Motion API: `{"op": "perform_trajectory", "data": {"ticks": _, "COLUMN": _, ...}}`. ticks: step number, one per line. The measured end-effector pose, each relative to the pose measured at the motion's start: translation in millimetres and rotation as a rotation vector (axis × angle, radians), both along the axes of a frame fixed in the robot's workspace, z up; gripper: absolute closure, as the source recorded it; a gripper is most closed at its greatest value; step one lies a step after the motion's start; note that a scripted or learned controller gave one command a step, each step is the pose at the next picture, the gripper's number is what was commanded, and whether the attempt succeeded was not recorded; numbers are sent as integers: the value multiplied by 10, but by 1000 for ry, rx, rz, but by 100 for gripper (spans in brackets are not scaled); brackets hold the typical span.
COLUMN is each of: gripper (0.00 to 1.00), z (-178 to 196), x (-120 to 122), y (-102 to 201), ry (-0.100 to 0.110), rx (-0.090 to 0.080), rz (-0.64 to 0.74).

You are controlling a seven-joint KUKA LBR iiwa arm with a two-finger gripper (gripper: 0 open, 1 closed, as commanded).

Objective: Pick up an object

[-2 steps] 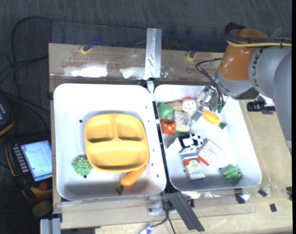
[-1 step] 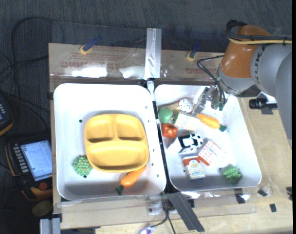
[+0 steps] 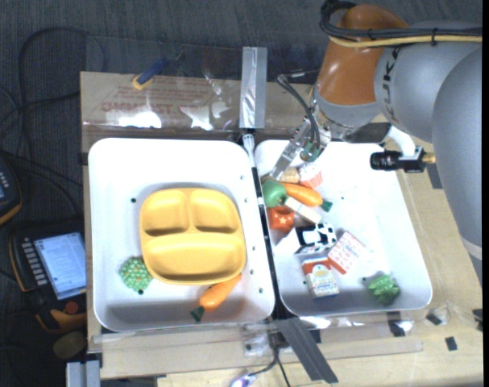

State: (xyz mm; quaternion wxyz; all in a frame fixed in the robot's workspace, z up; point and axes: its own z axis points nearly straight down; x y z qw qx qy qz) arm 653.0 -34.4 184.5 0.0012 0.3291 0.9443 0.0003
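From my console I see the gripper (image 3: 296,153) low over the upper left corner of the right bin (image 3: 413,248), close to the wall it shares with the left bin (image 3: 107,216); I cannot tell its state at this size. Just under it, near frame centre, sits a crowded pile: a toy carrot (image 3: 302,193) with a green top, a red piece (image 3: 281,218) below it, and a small pale item touching the gripper tip. I would go for the carrot. It looks like light, hard moulded plastic, smooth and tapered, so it could squirt out of a pinch near the tip; I judge the thick middle, gripped across its width, the safest hold. The cartons (image 3: 333,260) lower down look light and crushable. A yellow divided tray (image 3: 192,234) lies in the left bin.
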Motion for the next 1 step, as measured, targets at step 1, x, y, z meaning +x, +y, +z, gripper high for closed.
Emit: {"op": "perform_trajectory", "data": {"ticks": 1, "gripper": 100, "z": 91, "x": 5, "y": 1, "ry": -1, "rx": -3, "rz": 2}}
